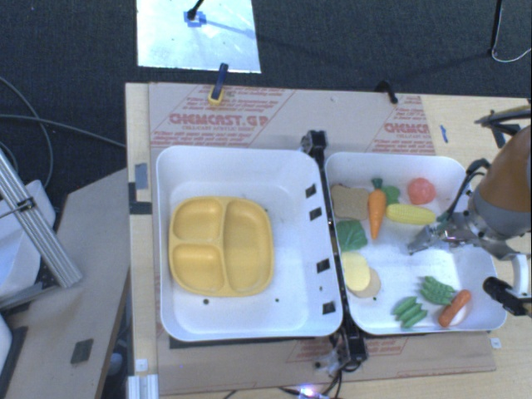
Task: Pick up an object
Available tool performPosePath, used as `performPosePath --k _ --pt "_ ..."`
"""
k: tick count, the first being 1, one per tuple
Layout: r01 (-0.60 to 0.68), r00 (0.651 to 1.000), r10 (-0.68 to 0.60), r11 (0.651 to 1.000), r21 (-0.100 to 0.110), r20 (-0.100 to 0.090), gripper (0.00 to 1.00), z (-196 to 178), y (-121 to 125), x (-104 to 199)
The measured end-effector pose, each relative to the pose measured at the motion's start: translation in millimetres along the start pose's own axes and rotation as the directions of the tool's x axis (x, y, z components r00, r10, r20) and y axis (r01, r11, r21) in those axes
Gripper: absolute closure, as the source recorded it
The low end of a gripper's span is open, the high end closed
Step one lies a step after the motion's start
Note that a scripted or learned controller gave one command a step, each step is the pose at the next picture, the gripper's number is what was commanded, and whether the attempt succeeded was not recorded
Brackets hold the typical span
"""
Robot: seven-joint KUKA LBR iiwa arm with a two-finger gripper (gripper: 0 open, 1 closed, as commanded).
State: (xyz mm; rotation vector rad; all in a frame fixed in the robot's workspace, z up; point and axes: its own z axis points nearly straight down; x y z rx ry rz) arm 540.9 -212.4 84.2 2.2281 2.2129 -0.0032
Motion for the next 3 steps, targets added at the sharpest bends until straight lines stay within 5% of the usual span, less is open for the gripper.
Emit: performPosePath --k 1,2,3 --pt "0.019 1.000 -0.019 1.000 -0.006 -0.005 0.00 -15 55 84" --pt "0.006 1.000 -0.006 1.000 0.027 0.004 0.00 -9 111 117" --pt "0.014 1.000 -0.014 1.000 -0.013 0.004 1.00 -26 118 119"
